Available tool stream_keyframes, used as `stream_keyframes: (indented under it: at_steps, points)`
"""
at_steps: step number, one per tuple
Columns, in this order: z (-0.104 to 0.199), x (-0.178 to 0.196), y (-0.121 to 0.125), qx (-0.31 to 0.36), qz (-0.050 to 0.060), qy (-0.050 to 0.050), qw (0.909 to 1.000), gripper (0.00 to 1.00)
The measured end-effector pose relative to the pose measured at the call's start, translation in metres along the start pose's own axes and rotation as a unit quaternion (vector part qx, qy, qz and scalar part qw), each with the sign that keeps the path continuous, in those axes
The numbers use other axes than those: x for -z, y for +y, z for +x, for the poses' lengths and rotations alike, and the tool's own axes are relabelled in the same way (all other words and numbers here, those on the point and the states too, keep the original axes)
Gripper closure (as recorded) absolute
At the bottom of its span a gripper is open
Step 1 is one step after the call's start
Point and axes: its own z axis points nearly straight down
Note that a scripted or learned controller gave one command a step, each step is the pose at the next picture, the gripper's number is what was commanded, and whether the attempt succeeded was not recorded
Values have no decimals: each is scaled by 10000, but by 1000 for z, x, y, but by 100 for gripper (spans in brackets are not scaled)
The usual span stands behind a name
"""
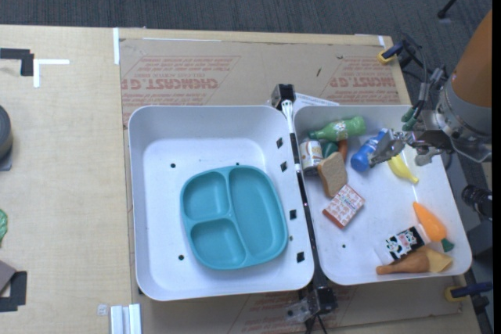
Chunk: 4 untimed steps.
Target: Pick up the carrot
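Note:
The carrot (430,221) is orange with a green tip. It lies at the right edge of the right bin (368,266), below the middle. My gripper (407,152) hangs over the bin's upper right, above a yellow banana (404,170) and just right of a blue bottle (366,152). Its fingers stand apart with nothing held between them. The carrot is well clear of the gripper, nearer the bin's front.
The right bin also holds a green bottle (338,129), a can (311,156), a bread slice (333,173), a red-and-white box (343,206), a black-and-white carton (403,242) and a tan wedge (411,263). The left bin (156,145) holds a teal divided plate (232,215).

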Motion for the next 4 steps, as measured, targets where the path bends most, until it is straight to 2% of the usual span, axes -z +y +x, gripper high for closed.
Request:
stream_keyframes:
  at_steps: [1, 2, 3, 4]
  points:
    - [-53, -7, -15, 274, -18, -7, 9996, 0]
    - [-100, -194, -17, 1366, -7, 8, 9906, 0]
    - [-100, -185, -15, 1357, -27, 0, 9907, 100]
    - [-36, -134, 22, 302, -9, -1, 9995, 100]
